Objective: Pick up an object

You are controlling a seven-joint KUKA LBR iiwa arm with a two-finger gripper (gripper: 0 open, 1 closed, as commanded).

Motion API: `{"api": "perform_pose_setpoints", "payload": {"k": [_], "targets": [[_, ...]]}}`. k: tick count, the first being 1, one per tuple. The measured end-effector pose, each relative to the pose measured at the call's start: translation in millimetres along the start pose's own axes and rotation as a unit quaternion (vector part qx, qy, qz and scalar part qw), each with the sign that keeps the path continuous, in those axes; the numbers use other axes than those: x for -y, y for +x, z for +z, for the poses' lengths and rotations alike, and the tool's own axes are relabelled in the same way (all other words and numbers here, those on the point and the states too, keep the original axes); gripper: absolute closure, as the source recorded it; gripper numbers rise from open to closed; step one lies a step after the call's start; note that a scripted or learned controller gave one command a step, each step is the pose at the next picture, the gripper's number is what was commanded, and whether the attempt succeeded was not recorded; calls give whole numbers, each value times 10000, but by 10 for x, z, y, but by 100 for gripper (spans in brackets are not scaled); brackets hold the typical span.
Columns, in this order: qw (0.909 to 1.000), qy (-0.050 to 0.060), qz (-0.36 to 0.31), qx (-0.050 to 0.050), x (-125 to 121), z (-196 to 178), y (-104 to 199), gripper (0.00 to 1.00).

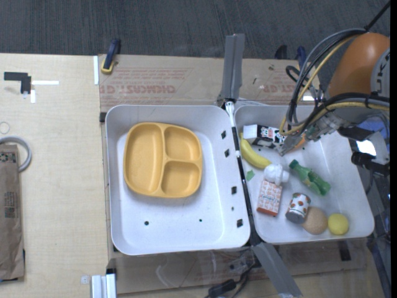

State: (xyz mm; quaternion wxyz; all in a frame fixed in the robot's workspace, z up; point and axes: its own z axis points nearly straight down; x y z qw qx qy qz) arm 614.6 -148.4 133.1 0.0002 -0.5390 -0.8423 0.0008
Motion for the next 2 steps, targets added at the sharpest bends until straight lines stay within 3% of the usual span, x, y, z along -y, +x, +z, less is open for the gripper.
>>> {"api": "perform_pose_setpoints", "payload": {"k": [1,2], "targets": [[9975,1,-708,-4,122,425,357,0],[9977,3,-685,-2,132,340,339,100]]}}
